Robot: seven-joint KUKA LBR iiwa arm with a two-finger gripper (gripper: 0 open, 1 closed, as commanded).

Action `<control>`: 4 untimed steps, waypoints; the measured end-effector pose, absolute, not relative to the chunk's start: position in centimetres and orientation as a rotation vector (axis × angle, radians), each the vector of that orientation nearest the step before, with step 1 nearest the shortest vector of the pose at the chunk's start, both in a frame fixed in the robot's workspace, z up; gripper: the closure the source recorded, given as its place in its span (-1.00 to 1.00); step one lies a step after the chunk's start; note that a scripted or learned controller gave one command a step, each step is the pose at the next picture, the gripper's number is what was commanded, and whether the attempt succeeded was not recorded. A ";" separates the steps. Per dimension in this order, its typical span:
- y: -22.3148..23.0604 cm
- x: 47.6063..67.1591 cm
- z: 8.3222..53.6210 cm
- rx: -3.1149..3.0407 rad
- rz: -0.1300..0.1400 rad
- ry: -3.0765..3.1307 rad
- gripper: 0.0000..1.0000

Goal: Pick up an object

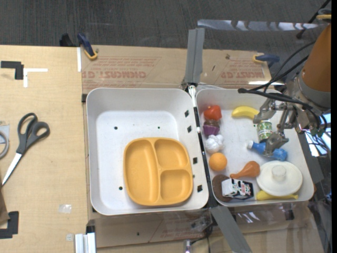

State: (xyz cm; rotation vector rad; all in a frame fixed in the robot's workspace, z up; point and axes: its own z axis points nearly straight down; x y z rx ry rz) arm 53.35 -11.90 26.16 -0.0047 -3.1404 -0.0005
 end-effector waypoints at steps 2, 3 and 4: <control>-9.2 57.5 9.2 -0.042 0.001 -3.145 -1.00; -9.1 57.7 10.0 -0.038 0.002 -3.147 1.00; -11.5 64.0 25.6 0.080 0.001 -3.143 1.00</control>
